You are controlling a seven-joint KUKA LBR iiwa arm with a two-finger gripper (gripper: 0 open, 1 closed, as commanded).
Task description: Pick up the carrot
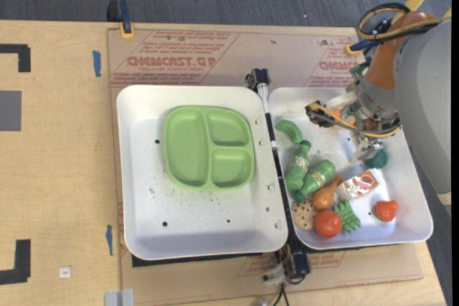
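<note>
The carrot (327,193), a short orange piece, lies in the right bin (412,226) between a green bottle (319,175) and a red tomato (328,223). A green leafy piece (349,216) sits just to its right. My gripper (366,147) hangs over the bin's back right part, under the grey arm with its orange band (381,67). It is up and to the right of the carrot and well apart from it. A dark green item (377,158) lies right beside the gripper's tip.
The right bin also holds a second green bottle (297,163), a curved green vegetable (289,130), a cookie (303,213), a white and red box (358,185) and a small red fruit (386,210). The left bin (136,175) holds a green divided plate (209,147).
</note>
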